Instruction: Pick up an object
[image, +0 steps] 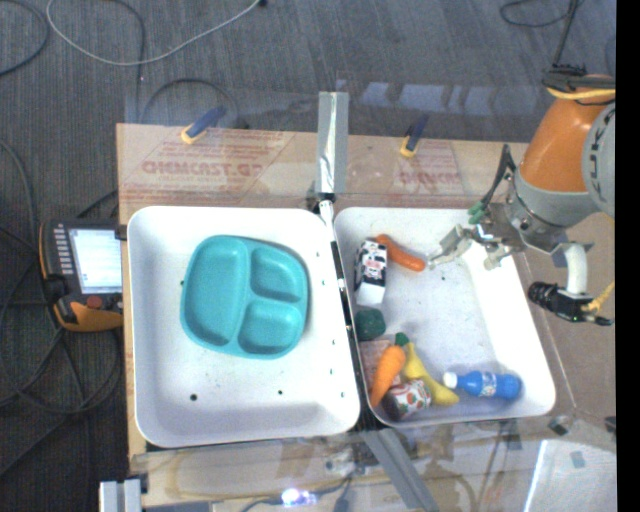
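Note:
My gripper (471, 251) hangs over the back right part of the right bin (500, 320), with its two fingers spread open and nothing between them. An orange sausage-shaped piece (405, 257) lies just to its left, beside a white carton with black cow patches (371, 270). Further forward in that bin are a dark green round object (370, 322), a toy carrot (388, 368), a yellow banana (430, 381), a small red can (405, 400) and a blue bottle (486, 384) lying on its side.
The left bin (160, 380) holds a teal divided plate (245, 296). A handheld pendant (82, 275) lies off the bench at the left. The arm's orange band (565, 145) stands above the right bin's back corner. Bare bin floor (470, 310) lies under and in front of the gripper.

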